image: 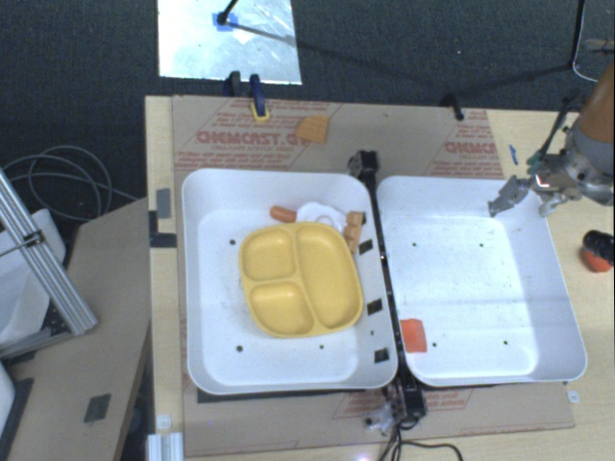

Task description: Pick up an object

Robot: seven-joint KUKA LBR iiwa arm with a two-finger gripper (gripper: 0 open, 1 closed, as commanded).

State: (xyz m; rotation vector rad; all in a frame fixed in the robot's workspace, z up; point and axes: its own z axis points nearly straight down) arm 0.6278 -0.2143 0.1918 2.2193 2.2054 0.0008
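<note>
In the left bin a yellow divided plate lies near the middle. Behind it are a small orange sausage-shaped piece, a white object and a tan piece near the bin's right wall. The right bin holds a small orange block at its front left corner. My gripper hangs over the far right corner of the right bin, open, with nothing between its fingers, well away from every object.
A red-orange thing lies on the bench right of the right bin. A tan chip rests on the cardboard behind the bins, near a blue and yellow clamp. A shiny sheet lies farther back.
</note>
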